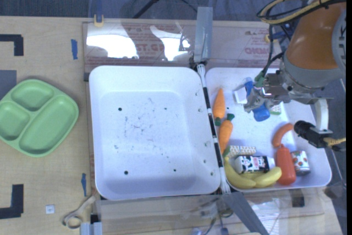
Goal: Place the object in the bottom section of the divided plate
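Divided plate (37,117) on bench (49,184), long section running lower-left to upper-right, jaws over blue object (262,114), opening cannot be told

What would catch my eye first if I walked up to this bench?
Probably the big grey-and-orange arm reaching in from the right, its pincer low over the right bin. That bin is crowded with toy food: two carrots, a banana. Far left on the bench sits a green divided plate.
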### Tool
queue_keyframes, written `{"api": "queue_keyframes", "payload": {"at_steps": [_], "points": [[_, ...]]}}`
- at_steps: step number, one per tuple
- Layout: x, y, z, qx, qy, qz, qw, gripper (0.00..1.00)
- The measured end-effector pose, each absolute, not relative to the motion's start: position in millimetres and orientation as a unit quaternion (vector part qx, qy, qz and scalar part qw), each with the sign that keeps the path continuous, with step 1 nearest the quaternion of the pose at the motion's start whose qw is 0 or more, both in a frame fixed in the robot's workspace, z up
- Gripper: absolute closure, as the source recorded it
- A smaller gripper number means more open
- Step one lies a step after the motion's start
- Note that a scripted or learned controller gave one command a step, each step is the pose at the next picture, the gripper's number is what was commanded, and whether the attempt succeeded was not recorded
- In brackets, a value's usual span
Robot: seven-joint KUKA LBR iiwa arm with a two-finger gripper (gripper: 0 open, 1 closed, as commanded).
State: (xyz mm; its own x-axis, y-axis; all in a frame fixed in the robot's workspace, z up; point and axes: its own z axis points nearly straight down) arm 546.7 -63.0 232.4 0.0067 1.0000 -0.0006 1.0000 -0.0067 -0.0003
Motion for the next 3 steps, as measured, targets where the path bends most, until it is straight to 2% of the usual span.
{"api": "queue_keyframes", "payload": {"at_steps": [1, 2, 3], "points": [[629.2, -16.9, 191.7, 0.693, 0.721, 0.0002, 0.001, 1.00], [666.2, 57.3, 185.3, 0.756, 0.655, -0.0004, -0.001, 1.00], [666.3, 43.2, 185.5, 0.722, 0.692, -0.0003, -0.001, 1.00]]}}
